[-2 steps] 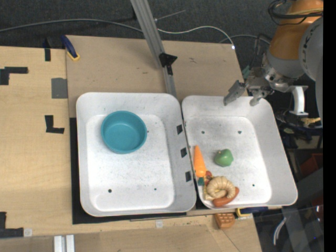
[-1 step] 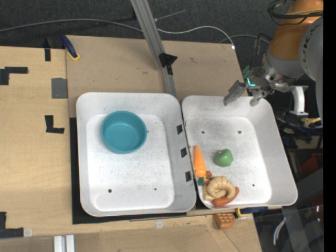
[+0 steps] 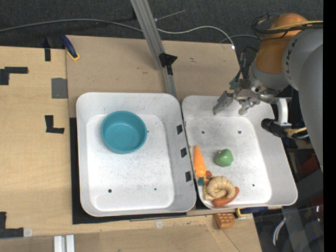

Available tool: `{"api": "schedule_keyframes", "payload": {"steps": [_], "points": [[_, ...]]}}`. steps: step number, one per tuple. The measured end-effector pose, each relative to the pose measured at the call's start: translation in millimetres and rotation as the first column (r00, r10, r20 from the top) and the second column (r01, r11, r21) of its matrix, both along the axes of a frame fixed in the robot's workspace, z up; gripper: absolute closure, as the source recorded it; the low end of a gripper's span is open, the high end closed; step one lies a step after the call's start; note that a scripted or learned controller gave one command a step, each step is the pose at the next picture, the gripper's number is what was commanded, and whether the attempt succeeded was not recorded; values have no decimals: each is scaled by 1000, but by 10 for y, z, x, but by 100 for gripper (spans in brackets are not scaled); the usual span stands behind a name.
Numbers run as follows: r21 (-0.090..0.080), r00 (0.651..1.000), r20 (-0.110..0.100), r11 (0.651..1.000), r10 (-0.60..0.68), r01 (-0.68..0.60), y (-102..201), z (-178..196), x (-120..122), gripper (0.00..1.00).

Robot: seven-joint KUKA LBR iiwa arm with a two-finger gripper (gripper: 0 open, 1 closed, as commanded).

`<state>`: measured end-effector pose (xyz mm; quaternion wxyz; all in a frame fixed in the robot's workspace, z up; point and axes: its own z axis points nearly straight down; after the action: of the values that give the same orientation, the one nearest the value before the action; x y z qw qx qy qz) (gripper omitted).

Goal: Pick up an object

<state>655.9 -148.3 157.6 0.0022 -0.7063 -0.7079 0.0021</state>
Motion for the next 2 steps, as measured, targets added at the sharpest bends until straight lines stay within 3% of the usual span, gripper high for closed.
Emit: {"api": "schedule_keyframes", "payload": {"steps": [1, 2], "points": [[0, 1000, -2, 1000, 0, 0, -2, -628, -87, 0], [-1, 1000, 3, 1000, 0, 0, 5, -700, -93, 0]]}}
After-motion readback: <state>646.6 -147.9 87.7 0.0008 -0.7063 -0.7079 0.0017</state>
